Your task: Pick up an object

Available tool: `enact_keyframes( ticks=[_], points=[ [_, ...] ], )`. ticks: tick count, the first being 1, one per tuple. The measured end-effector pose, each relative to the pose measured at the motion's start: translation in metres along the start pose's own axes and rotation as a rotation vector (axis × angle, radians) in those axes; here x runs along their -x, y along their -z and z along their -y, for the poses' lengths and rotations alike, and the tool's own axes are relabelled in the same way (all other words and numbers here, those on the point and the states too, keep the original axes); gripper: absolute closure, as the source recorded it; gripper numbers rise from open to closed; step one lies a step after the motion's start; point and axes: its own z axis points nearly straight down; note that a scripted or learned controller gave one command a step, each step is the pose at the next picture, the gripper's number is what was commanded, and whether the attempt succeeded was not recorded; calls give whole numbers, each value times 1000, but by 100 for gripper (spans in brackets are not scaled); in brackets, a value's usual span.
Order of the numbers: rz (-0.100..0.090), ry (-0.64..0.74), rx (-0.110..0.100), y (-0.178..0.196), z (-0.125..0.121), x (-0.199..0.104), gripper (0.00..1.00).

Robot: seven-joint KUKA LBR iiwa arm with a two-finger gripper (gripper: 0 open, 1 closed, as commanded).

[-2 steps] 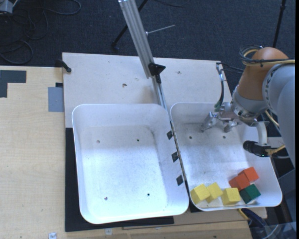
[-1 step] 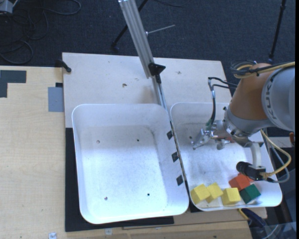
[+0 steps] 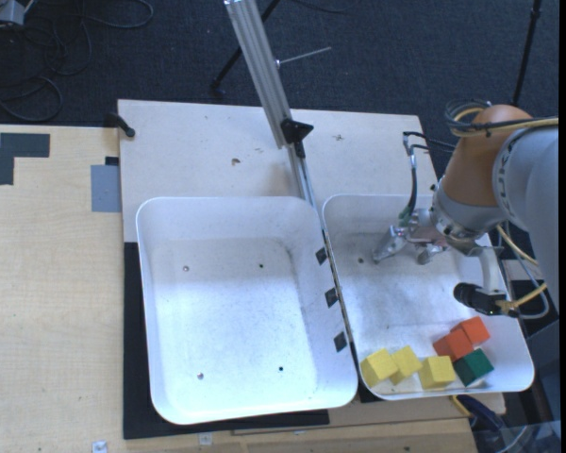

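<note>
In the right bin [image 3: 382, 295], several blocks crowd the near right corner: three yellow blocks [image 3: 406, 361], an orange-red block [image 3: 462, 336] and a green block [image 3: 473, 367]. My gripper [image 3: 403, 251] hangs low over the far middle of that bin, well behind the blocks. Its two metal fingers [image 3: 384, 250] are spread apart, open, with nothing between them. The grey arm with its orange band [image 3: 476, 163] comes in from the right.
The left bin [image 3: 160, 253] lies beside the right one, with black clips [image 3: 331, 296] along their shared rims. A slanted aluminium post [image 3: 264, 74] rises behind the bins. Cables [image 3: 509, 300] hang at the arm's right.
</note>
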Motion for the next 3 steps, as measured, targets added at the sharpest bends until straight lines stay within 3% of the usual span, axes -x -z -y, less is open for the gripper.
enact_keyframes(
  ticks=[1,2,3],
  points=[
    [-2,5,-1,1,-14,-17,0],
    [0,-3,-5,1,26,43,0],
    [-1,4,3,50,11,31,0]
  ],
)
